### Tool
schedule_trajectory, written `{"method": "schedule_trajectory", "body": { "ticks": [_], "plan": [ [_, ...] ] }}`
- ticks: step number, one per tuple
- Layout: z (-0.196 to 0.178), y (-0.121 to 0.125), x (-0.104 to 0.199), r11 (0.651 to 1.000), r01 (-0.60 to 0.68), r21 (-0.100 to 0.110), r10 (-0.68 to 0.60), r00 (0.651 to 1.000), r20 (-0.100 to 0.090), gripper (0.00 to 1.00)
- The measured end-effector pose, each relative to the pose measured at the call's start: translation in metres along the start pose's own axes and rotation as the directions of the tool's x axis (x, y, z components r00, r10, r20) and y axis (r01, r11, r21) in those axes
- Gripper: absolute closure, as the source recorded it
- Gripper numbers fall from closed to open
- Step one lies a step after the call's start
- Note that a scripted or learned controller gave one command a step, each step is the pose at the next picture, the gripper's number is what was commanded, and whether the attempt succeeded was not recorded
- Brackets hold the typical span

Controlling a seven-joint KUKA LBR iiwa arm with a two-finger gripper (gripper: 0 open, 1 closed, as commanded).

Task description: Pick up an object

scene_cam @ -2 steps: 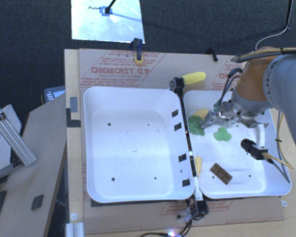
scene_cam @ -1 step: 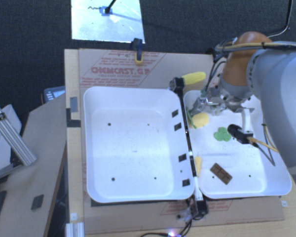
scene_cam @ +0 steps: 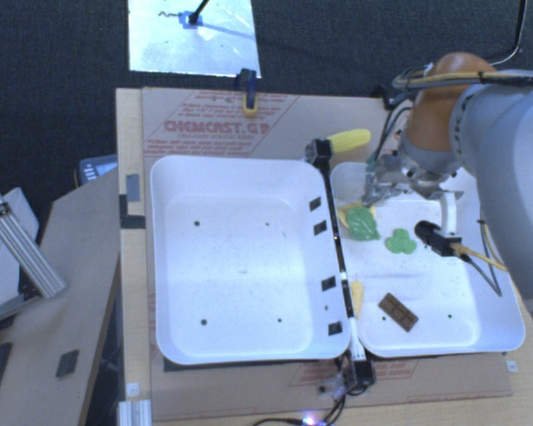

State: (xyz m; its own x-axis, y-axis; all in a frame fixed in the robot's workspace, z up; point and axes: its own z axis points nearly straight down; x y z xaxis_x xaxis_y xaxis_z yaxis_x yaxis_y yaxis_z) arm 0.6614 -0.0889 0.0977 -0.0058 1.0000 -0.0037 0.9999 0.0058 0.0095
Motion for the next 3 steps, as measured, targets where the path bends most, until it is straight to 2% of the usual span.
{"method": "schedule_trajectory", "body": {
  "ticks": [1, 2, 3],
  "plan": [
    [-0.006, -0.013, -0.021, 1.000, -0.006, 0.008, 0.006, 1.000, -0.003, 1.00],
    [0.013, 0.008, -0.032, 1.000, -0.002, 0.006, 0.002, 1.000, -0.003, 1.00],
    [0.012, 0.008, -0.043, 1.000, -0.004, 0.005, 0.004, 1.000, -0.002, 1.00]
  ]
}}
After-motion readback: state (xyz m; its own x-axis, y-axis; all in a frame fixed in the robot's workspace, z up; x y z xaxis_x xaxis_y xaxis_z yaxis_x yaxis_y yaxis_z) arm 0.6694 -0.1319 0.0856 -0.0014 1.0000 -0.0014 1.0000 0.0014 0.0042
